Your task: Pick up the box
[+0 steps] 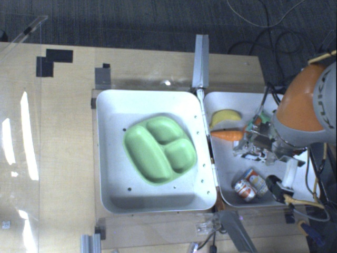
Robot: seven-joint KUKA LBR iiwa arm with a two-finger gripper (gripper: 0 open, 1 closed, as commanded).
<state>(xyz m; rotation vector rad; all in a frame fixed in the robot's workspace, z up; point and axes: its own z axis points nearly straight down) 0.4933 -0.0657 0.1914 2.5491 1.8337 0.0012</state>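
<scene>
**Arm looms over right bin, claw beside carrot**

Grey arm [308,107] with its orange band reaches in from the right. Its claw [251,147] sits low in the right bin [237,96], just beside a carrot [227,136]; released or clenched, I cannot tell. A yellow fruit [225,117] lies behind the carrot. A small printed pack [249,185] lies near the front wall, apart from the claw; whether it is the box is unclear. A green divided tray [160,149] sits in the left bin [110,196].

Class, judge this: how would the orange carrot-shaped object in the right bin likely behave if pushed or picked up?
The orange carrot-shaped object is round and tapered, so a sideways push would probably roll it in a curve. Its smooth surface suggests plastic, so it is likely stiff, light and somewhat slippery to pinch.
</scene>
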